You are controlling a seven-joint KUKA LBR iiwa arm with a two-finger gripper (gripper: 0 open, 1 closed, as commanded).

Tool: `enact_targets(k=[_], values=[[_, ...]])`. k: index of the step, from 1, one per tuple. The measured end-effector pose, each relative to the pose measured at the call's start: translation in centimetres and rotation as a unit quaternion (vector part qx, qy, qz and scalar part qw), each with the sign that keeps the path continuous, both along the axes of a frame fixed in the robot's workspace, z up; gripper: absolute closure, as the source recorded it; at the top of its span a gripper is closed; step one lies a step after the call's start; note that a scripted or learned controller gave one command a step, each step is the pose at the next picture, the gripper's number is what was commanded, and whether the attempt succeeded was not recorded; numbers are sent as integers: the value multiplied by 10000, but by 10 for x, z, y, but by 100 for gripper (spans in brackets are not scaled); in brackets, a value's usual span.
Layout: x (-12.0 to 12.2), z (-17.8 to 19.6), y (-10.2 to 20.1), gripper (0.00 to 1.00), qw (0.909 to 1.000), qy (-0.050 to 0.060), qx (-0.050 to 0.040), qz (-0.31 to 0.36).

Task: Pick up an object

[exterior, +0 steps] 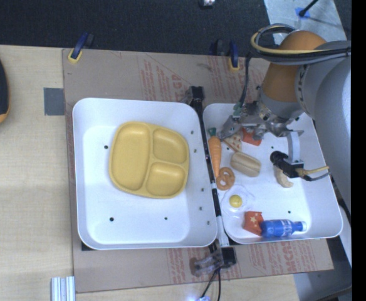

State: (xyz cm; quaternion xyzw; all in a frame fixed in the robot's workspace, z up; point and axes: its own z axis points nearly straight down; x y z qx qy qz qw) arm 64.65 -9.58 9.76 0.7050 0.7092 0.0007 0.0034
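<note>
My gripper [253, 125] hangs over the right bin [324, 227]; grip state: I cannot tell. Advise descending squarely over the bread roll [245, 163], clear of the carrot [214, 154].

The grey arm with its orange band [296, 68] covers the far end of the right-hand shallow white bin [324, 227]. Beneath the wrist, the gripper's [253, 125] fingers are too cluttered to make out. A small red object [252, 138] there is partly hidden.

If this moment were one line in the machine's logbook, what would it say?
arm: over right bin | gripper: low at bin's far end, near carrot | left bin: yellow tray | pick: not yet seen
</note>
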Motion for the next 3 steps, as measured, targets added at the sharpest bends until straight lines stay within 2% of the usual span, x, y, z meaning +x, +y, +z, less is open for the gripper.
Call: enact_targets(k=[1, 2, 3], values=[[1, 13, -1, 100, 10000, -24, -13, 21], [-55, 17, -39, 100, 10000, 72, 15, -33], [-96, 99, 43, 100, 10000, 25, 34, 26]])
